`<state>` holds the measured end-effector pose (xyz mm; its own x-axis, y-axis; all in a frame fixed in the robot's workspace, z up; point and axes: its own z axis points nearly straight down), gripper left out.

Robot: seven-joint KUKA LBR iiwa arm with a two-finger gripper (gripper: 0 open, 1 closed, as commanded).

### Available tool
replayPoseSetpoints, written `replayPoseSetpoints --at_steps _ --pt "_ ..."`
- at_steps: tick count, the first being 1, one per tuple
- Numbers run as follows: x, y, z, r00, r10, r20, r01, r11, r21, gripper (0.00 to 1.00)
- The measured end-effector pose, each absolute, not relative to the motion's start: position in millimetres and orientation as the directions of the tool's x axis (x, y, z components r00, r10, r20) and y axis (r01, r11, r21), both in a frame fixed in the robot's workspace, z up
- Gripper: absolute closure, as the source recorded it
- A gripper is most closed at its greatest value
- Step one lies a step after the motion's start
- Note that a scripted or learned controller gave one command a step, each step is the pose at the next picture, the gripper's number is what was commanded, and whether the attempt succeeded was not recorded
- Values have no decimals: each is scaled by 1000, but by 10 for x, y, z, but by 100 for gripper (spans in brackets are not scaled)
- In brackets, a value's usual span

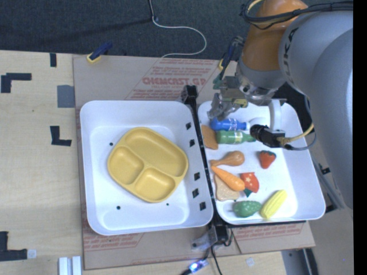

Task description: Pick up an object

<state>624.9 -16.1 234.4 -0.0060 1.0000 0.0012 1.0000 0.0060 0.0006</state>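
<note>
Across the bench sit two white bins: the left bin [92, 153] bears one yellow divided plate [148, 164], with bare floor all around it; the right bin [304, 171] holds a crowd of small toy foods. One gripper [226, 109] hangs at that bin's far left corner, just over a blue bottle [228, 124] lying beside a green bottle [234, 136]; whether its fingers are spread or closed I cannot tell
</note>
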Motion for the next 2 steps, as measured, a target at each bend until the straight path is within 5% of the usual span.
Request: replayPoseSetpoints --at_steps 1,2 --pt "6536 289 2143 -6 1000 0 1000 6 -1 100" --pt "6526 316 2166 -1 1000 -2 1000 1 -1 100"
